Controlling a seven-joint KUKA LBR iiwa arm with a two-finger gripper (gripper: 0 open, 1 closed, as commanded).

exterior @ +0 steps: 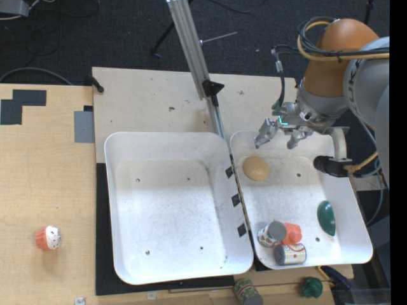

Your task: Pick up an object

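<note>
Camera view, nearest edge first: a dark green lump (311, 287) and a patterned can-like thing (246, 291) lie on the tabletop (152, 97) just outside the front rim of the right bin (356, 215). Far off to the left, on the pale wooden surface, sits a small orange and white object (48, 238).

Inside the right bin, at its near end, a small cluster lies together: a grey-topped cup (273, 231) touching an orange piece (292, 233), with a white can (290, 254) just in front of them. A dark green oval object (326, 217) lies near the bin's right wall. The left bin (127, 170) sits beside it, their rims touching.

Further back in the right bin rests a tan rounded object (256, 168), apart from the cluster. Above and just behind it hangs the gripper (281, 138), its two fingers spread with nothing between them, near the bin's far rim. Behind that, a slanted metal rail (193, 49) rises from the tabletop.
</note>
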